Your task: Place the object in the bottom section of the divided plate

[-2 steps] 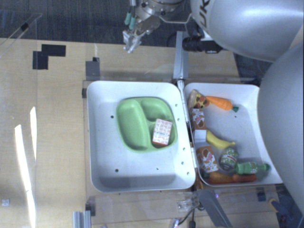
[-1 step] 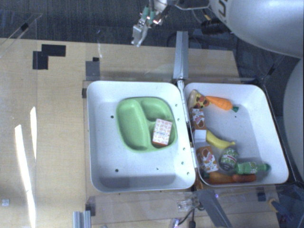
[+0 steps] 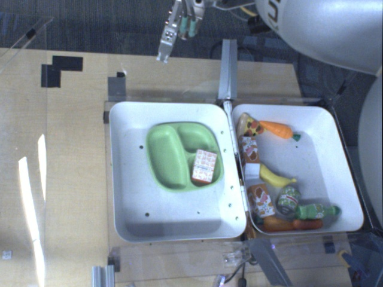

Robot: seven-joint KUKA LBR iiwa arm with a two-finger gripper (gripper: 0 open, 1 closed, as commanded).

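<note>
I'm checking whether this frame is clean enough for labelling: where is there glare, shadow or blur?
Camera view: bright glare streaks on the bench's left side; soft shadow along the left bin's near wall; the arm's grey body is a large, soft mass at top right; the gripper looks slightly blurred; the small box on the green divided plate is fairly sharp.

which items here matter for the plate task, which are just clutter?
Job:
- green divided plastic plate
- small patterned box lying on the plate
- pincer

Lying about, in the right white bin:
- orange toy carrot
- yellow toy banana
- green bottle
</note>
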